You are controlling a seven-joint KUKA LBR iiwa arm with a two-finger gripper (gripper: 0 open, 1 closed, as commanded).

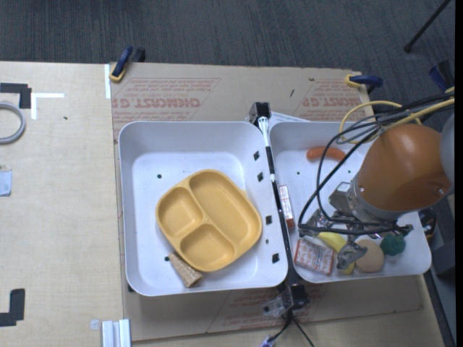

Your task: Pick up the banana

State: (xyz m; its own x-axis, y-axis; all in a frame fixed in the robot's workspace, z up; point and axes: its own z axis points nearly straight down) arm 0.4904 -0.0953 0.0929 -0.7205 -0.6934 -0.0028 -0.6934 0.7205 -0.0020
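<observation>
Banana (332, 240): lies in the right bin (304, 147), near its front wall, largely covered by the arm's wrist hardware; a short yellow section shows.

Camera view, right bin: the arm (400, 166), with its orange band uppermost, hangs over the bin's front half. The gripper (350, 252) sits just beside the banana, on its right; its state cannot be determined, since the hardware above blocks the tip. A red-and-white packet (314, 256) lies just left of the gripper. A tan round item (371, 259) and a green ball (393, 245) lie to its right. An orange item, possibly a carrot (325, 152), lies near the rear wall.

Camera view, left bin (137, 215): a yellow divided plate (208, 220) occupies the centre. A brown block (185, 270) touches the plate's front edge.
</observation>
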